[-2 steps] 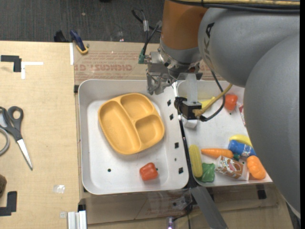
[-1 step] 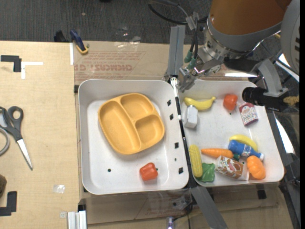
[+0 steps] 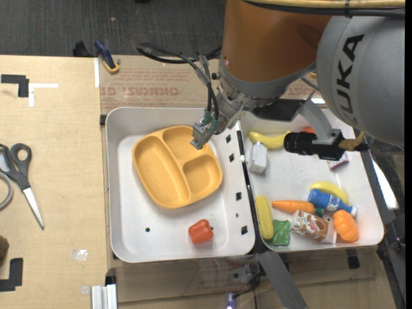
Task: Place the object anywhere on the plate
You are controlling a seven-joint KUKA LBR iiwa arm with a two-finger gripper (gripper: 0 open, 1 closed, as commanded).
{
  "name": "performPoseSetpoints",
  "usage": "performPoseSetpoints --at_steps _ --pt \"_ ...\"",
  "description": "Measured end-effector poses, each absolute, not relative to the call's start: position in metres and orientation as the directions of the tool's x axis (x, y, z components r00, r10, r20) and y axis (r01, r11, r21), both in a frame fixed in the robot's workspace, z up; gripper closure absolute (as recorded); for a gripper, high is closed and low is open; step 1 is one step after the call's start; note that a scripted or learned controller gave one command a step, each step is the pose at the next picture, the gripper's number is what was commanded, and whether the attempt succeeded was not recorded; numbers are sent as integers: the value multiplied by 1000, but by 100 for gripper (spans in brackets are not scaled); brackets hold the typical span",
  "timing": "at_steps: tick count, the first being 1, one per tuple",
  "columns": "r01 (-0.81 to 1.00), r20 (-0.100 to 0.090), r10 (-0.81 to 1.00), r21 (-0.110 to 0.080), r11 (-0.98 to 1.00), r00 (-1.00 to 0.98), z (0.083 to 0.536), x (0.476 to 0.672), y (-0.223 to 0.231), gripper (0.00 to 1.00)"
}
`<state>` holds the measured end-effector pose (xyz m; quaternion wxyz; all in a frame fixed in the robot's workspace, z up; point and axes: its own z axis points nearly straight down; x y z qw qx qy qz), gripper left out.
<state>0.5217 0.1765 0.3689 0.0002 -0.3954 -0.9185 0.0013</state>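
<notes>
A yellow divided plate (image 3: 175,167) lies in the left bin (image 3: 122,192). A red toy pepper (image 3: 201,232) rests on the bin floor just below the plate, apart from it. My gripper (image 3: 201,136) hangs over the plate's upper right rim, near the wall between the two bins. I see nothing held in it, and its tip is too small and dark to read. The large orange and grey arm hides the area behind it.
The right bin (image 3: 367,172) holds a banana (image 3: 270,138), a white block (image 3: 258,158), corn (image 3: 264,214), a carrot (image 3: 293,206), a green pepper (image 3: 280,232), a small carton (image 3: 313,227) and an orange (image 3: 346,226). Scissors (image 3: 22,179) lie on the bench at the left.
</notes>
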Motion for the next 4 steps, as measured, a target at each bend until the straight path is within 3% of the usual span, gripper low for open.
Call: performPoseSetpoints --at_steps 1,2,4 --pt "590 -2 590 -1 807 -807 479 479 196 100" --pt "332 -2 332 1 943 -943 492 479 227 100" --pt "190 0 190 -1 982 -982 322 479 229 100"
